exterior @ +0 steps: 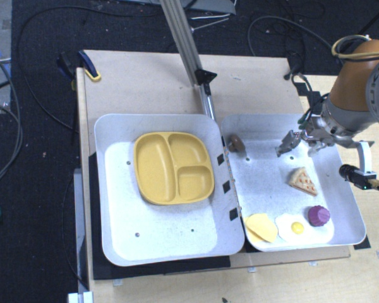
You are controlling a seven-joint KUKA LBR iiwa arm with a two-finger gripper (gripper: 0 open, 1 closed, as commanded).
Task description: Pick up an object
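Note:
In the right bin [265, 169] lie a tan wedge-shaped slice [302, 181], a purple piece [318, 216], a fried egg [295, 226], a yellow slice [261, 227] and a small brown piece [236, 144]. My gripper [301, 145] hangs over the upper right part of this bin, just above and behind the wedge slice. Its fingers [287, 145] are spread open, and nothing sits between them. The brown piece lies well to its left by the bin's left wall.
The left bin [114, 188] holds a yellow divided plate [174, 168]. A slanted metal pole [184, 36] rises from the gap between the bins at the back. The egg, purple piece and yellow slice crowd the right bin's front edge.

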